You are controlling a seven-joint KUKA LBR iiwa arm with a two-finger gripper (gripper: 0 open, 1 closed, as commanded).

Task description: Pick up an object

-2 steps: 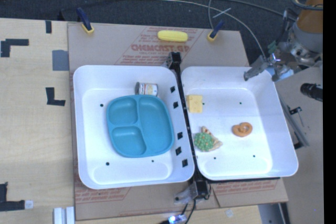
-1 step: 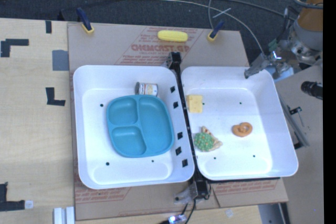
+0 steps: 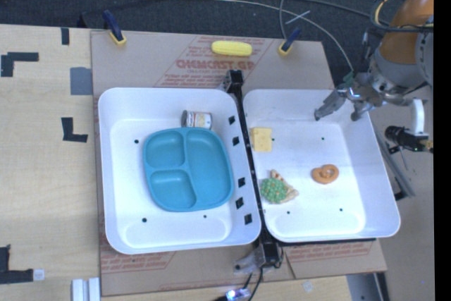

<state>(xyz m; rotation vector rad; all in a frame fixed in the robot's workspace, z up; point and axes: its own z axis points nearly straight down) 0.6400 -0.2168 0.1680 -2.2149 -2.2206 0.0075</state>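
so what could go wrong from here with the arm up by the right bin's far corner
The gripper hangs over the right white bin's far rim, so a straight descent could strike the rim. The flat yellow cheese-like square and the green-topped pizza-slice toy lie close to the divider between the bins, which may block one finger. The orange doughnut-shaped toy lies low, so fingers might slide over it.

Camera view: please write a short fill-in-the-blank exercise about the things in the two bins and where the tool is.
1. The blue tray with compartments lies in the ____ bin.
2. The small can stands just beyond the tray's far edge, in the ____ bin.
3. The orange ring-shaped piece lies in the ____ bin.
4. The tool is over the right bin's ____ right corner.

Missing words: left; left; right; far
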